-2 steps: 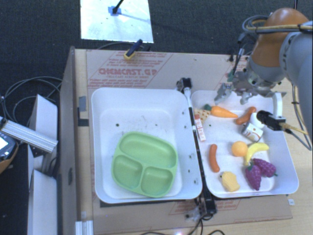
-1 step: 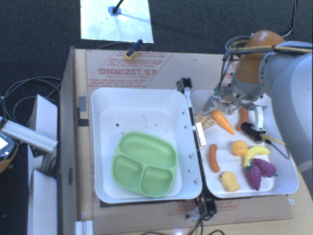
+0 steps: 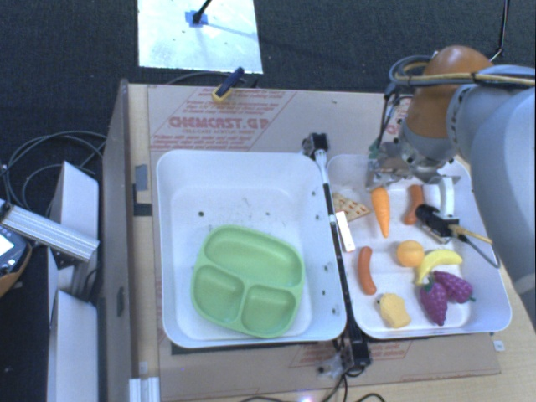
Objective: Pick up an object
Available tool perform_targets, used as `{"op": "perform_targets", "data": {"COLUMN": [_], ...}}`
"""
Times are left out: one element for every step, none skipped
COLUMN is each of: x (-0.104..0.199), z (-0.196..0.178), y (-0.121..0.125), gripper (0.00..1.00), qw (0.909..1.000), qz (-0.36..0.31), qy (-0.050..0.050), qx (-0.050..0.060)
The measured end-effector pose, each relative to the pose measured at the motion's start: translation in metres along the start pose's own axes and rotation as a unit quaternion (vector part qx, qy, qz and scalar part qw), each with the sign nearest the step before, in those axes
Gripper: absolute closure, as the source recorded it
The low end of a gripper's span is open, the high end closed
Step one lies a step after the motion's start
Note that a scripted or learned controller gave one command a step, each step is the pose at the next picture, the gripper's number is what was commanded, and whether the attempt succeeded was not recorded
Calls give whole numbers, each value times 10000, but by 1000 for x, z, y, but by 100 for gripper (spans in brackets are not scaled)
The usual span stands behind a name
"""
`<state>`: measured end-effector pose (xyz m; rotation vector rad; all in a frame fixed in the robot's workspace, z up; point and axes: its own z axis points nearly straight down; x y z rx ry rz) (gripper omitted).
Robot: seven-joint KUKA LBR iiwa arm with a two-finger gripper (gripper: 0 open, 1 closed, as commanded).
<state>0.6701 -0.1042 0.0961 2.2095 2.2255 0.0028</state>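
Two white bins sit side by side on the bench. Left bin holds a green divided plate toward its 6 o'clock side. Right bin holds the toy foods: a carrot near 12 o'clock, a waffle-patterned cracker at 10 o'clock just beside the carrot, a small orange piece at 1 o'clock, an orange near centre, a banana touching the orange, purple grapes at 4 o'clock, a sausage at 8 o'clock, and a yellow piece at 6 o'clock.

Gripper hangs at the right bin's 12 o'clock edge, directly above the carrot's thick end. Whether the fingers are released or clenched cannot be told; nothing is seen between them. Carrot lies on the bin floor, tip toward 6 o'clock.
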Motion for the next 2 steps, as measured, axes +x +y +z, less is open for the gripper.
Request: {"op": "perform_targets", "data": {"x": [62, 128], "z": [-91, -143], "y": [-18, -28], "gripper": [100, 100], "qw": [10000, 10000], "qz": [6, 8], "qy": [19, 23], "qx": [-6, 7]}}
